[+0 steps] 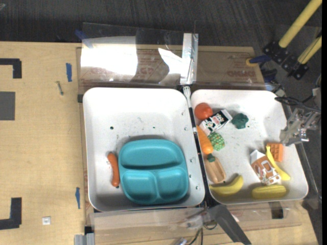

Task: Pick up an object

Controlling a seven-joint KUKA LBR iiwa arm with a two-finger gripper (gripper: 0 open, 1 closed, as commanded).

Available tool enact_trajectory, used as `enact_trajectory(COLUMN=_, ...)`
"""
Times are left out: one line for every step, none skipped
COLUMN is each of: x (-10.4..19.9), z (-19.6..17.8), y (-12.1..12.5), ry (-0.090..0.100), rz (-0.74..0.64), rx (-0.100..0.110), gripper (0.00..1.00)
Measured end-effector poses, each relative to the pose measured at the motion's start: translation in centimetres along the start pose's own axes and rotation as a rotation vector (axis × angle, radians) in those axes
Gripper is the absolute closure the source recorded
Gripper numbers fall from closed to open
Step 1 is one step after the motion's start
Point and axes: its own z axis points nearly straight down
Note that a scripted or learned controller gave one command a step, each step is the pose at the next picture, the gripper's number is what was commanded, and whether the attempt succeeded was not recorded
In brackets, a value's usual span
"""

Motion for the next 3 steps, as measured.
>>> enact_trajectory(x=-8.6, z=-4.4, y=-1.7, ry=0.002, rz=-0.022, rx=-0.001, gripper=1.00)
enact_trajectory(x=-15.4, z=-9.6, y=-0.2, ry=0.002, rz=-0.012, rx=-0.002, gripper=1.00)
enact_trajectory(x=-16.1, z=-7.6, y=-0.2, ry=0.010, rz=0.017, rx=-0.003, gripper=1.00)
